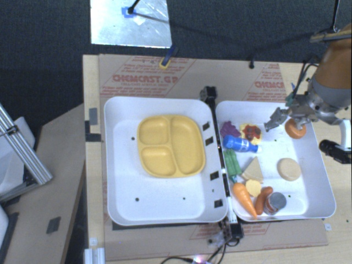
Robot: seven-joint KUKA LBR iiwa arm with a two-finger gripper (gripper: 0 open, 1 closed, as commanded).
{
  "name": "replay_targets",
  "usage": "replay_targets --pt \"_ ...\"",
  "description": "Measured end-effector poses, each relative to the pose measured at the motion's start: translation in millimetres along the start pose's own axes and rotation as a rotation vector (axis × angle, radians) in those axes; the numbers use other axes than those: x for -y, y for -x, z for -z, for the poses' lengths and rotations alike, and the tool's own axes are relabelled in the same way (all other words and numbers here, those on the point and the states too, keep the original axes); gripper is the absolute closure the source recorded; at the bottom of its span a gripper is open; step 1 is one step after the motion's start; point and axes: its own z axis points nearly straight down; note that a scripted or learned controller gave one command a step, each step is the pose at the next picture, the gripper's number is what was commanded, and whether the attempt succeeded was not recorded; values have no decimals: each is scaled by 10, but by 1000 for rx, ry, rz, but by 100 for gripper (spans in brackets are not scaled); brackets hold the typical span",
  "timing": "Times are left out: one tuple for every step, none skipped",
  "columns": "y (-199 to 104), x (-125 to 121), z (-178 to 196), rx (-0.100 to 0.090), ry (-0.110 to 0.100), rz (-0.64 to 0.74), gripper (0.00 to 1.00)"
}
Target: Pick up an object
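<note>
Dark carpet surrounds the bench [137, 73], which bears two white bins. At nine o'clock, the left bin [118, 202] carries a yellow divided plate [169, 146]. At three o'clock, the right bin [322, 194] holds toy food: purple grapes [230, 129], a blue bottle [240, 144], a carrot [242, 198], a cheese wedge [254, 170] and a round bun [289, 169]. Toward two o'clock the pincer [286, 117] hangs beside an orange round piece [296, 128], fingers spread and grasping nothing.

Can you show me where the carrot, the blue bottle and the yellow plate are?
carrot [242, 197]: camera view, on the middle of its orange body.
blue bottle [240, 144]: camera view, on the middle of its blue side.
yellow plate [169, 146]: camera view, on the ridge where its compartments meet.
</note>
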Motion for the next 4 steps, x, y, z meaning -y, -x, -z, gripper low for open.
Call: replay_targets --pt "-2 -27 77 2 13 3 0" --pt "-14 -140 -445 2 11 6 0" --pt "1 -133 -865 2 10 2 0" --pt "3 -151 -1081 3 16 1 0"
